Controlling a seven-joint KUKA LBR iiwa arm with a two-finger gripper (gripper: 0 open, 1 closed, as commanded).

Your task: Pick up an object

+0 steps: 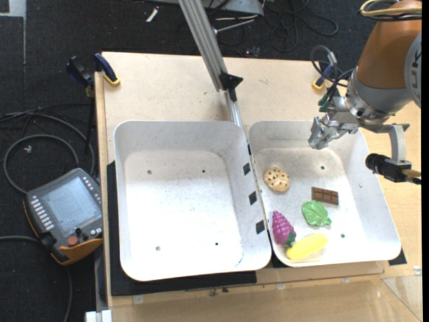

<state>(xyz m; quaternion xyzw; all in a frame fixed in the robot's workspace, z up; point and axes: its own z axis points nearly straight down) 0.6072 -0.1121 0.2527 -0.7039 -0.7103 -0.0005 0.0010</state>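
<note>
Five small toy foods lie in the right white bin [375,200], tool [320,139] above its far end.
I judge a miss likely: the round tan cookie [276,179] and flat brown chocolate bar [325,195] lie low; tool's spread unreadable.

Right bin's [362,180] far half lies open; toys [301,220] crowd its near half.
</note>
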